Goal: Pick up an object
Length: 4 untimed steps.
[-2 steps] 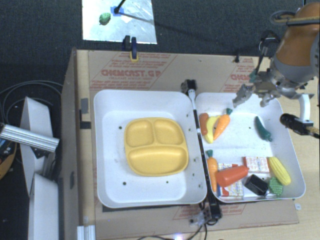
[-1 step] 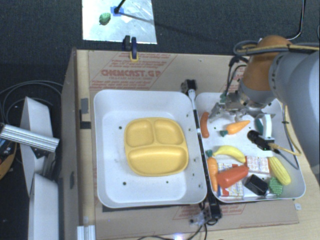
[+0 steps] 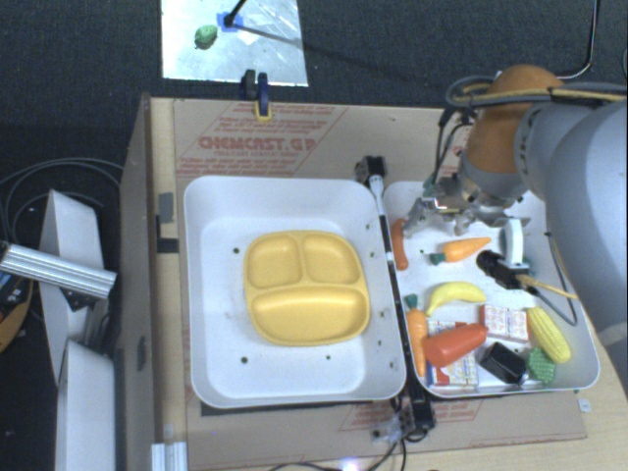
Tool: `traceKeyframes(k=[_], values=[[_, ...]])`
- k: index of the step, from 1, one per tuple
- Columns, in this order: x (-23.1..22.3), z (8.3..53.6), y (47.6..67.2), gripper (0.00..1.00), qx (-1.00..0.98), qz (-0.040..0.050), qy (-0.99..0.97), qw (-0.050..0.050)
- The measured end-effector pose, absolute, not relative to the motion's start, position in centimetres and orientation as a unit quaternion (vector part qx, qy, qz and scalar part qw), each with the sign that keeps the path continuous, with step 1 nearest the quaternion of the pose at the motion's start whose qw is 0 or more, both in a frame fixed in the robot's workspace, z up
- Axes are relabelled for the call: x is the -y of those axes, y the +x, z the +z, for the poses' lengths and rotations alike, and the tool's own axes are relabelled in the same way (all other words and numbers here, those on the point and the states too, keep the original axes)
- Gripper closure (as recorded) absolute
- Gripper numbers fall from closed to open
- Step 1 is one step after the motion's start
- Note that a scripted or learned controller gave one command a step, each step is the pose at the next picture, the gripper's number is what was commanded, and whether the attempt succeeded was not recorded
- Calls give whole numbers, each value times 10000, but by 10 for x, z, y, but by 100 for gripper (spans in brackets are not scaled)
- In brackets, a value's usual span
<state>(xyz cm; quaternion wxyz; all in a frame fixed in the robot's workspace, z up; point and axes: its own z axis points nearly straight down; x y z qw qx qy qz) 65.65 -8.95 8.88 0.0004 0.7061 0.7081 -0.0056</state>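
Observation:
My gripper [image 3: 444, 216] hangs over the far end of the right bin [image 3: 589, 361], just above and left of a small orange carrot [image 3: 467, 250]. Nothing shows between its jaws. A red chili [image 3: 399, 243] lies by the bin's left wall. Nearer the front lie a yellow banana [image 3: 455, 294], a second carrot [image 3: 418, 336], a red-orange pepper [image 3: 454, 343], a white and red box [image 3: 506, 320], a corn cob [image 3: 548, 334], a black block [image 3: 502, 362] and a green piece [image 3: 542, 365].
The left bin [image 3: 211, 263] holds a yellow divided plate [image 3: 304, 287]. A tiny green piece [image 3: 437, 257] sits beside the small carrot. The grey arm [image 3: 579, 165] covers the right bin's far right corner. A silver sheet [image 3: 235, 27] lies beyond the bench.

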Motion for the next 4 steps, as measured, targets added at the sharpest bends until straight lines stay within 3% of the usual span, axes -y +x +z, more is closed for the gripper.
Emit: traceKeyframes(k=[1, 2, 3, 4], values=[[88, 87, 645, 0, -7068, 1, 7074, 42], [145, 85, 621, 0, -7075, -2, 7067, 10], [144, 96, 623, 100, -7080, 12, 7062, 19], [144, 95, 623, 0, -7080, 12, 7062, 18]])
